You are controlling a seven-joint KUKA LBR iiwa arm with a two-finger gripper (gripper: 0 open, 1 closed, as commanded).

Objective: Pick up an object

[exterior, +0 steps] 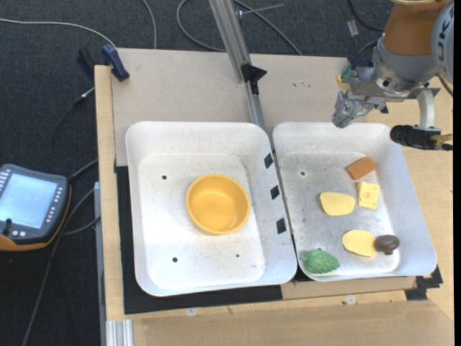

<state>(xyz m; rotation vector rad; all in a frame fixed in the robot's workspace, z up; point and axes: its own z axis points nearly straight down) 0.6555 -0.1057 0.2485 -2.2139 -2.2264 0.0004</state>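
Yellow toy pieces lie in the right bin [403, 186] at lower right of the frame: an oval slice [337, 204], a cheese wedge [369, 194], another slice [359, 242]. The gripper [344, 114] hovers above that bin's upper rim; whether it is wide or narrow I cannot tell. A good pick would likely target the oval slice, which sits apart from its neighbours.

I see the gripper [344, 115] above the far rim of the right bin [410, 193], which contains an orange block [361, 168], a cheese wedge [369, 194], two yellow pieces, a brown mushroom [387, 244] and a green item [320, 261]; the left bin [144, 193] contains a yellow bowl [217, 204]
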